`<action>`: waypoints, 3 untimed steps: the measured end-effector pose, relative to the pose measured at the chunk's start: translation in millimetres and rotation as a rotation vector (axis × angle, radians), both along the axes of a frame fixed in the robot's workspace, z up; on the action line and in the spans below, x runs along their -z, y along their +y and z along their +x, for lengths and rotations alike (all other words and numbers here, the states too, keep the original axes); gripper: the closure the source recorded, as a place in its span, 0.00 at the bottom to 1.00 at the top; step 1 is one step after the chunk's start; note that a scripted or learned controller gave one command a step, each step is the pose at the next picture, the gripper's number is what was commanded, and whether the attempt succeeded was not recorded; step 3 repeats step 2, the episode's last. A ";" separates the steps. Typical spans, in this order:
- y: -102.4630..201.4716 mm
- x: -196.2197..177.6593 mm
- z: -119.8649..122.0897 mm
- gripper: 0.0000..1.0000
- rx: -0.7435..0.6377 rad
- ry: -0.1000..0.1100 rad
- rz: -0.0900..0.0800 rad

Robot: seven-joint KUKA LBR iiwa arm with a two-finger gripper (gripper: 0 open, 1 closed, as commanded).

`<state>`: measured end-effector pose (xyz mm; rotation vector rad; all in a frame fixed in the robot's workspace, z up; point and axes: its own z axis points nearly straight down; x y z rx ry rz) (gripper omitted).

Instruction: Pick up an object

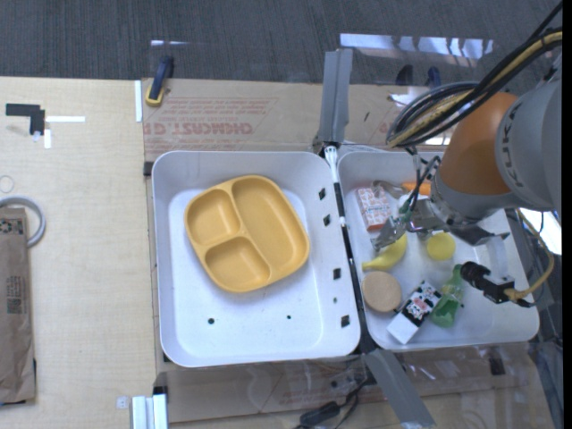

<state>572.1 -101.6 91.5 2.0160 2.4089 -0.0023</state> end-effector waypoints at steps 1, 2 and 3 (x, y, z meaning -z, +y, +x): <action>-1.3 -9.0 0.0 1.00 0.002 0.000 -0.001; 10.1 -99.5 -28.6 1.00 0.120 0.001 -0.001; 10.1 -99.5 -28.6 1.00 0.120 0.001 -0.001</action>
